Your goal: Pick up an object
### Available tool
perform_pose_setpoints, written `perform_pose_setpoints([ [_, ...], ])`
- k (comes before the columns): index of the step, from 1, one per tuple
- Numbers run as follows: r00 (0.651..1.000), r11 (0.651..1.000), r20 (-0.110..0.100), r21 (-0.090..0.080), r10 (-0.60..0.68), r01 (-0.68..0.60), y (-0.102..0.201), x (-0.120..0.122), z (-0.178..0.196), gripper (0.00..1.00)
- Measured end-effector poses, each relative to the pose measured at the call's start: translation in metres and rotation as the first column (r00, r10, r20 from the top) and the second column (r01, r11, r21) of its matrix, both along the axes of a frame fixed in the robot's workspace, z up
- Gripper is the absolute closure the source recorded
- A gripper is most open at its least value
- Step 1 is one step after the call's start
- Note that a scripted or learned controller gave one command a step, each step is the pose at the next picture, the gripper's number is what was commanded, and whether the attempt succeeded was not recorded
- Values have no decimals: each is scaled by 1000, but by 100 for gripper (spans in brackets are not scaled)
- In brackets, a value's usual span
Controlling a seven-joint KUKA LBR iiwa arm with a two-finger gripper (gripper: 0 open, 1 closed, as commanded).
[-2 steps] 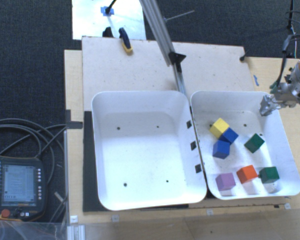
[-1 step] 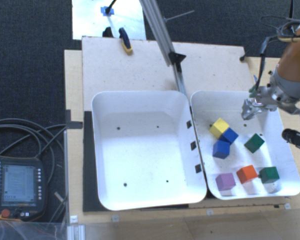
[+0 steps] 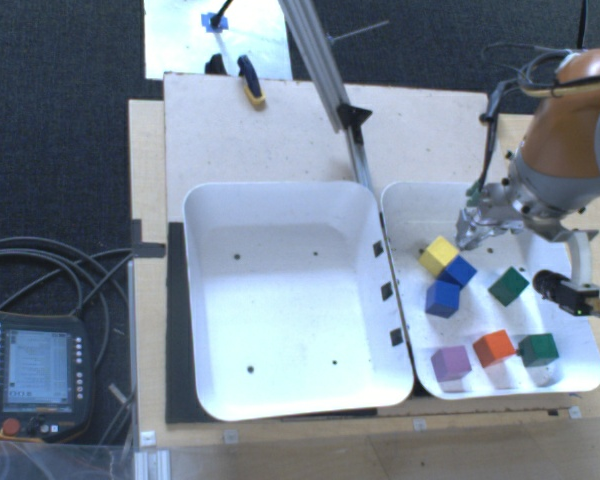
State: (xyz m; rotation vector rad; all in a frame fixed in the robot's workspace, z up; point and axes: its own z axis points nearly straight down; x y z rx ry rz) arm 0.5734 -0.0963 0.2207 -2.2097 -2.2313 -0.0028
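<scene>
The right bin point(image 3: 412, 213) holds several small cubes. A yellow cube point(image 3: 438, 255) lies toward the bin's left, touching a blue cube point(image 3: 461, 270), with a second blue cube point(image 3: 442, 299) just below them. Further right are a dark green cube point(image 3: 508, 286), an orange cube point(image 3: 494, 347), another green cube point(image 3: 539, 349) and a purple cube point(image 3: 451, 362). My gripper point(image 3: 474, 230) hangs from the orange-banded wrist, just up and right of the yellow cube, low over the bin. No cube shows between its fingers.
The left bin point(image 3: 205, 218) sits beside the right one, sharing a central rim. A slanted metal pole point(image 3: 315, 53) crosses the bench top. A teach pendant point(image 3: 35, 373) with cables lies at the far left. A black wrist-mounted part point(image 3: 565, 290) overhangs the right bin.
</scene>
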Motion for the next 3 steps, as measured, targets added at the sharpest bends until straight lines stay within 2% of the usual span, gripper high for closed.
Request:
perform_pose_setpoints([
  [3, 1000, 1000, 1, 0, 2, -2, 169, -13, 0, 100],
])
